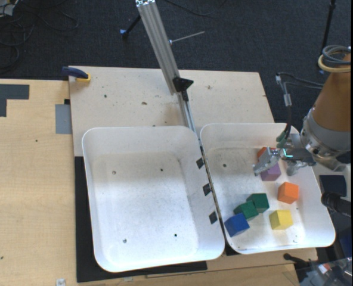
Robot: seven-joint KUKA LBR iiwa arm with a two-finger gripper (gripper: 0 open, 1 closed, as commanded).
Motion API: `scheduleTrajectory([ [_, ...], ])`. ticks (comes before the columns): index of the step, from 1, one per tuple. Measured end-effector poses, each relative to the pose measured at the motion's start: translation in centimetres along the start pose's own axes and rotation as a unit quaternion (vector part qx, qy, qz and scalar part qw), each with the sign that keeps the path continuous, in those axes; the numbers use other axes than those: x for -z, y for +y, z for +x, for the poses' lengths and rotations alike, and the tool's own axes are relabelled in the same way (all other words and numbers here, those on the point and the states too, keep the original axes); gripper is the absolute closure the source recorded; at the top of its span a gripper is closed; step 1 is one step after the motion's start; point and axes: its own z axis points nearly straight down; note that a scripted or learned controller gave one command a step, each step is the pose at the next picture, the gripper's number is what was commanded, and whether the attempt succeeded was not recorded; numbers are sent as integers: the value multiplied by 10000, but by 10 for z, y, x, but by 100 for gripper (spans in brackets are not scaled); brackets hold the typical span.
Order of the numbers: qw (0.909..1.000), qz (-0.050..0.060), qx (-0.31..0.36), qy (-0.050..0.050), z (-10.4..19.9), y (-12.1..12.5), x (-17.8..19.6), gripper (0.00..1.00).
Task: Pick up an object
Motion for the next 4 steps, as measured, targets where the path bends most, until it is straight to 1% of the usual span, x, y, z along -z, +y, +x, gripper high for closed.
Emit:
scheduleTrajectory([
  [1,10000,-26,-24,-4,-2,0,2,0],
  [2,10000,3,-8,0,-4,-1,-42,0],
  [3,10000,5,-20,3,5,4,-95,0],
  [4,10000,-25,-17,-5,4,7,-137,0],
])
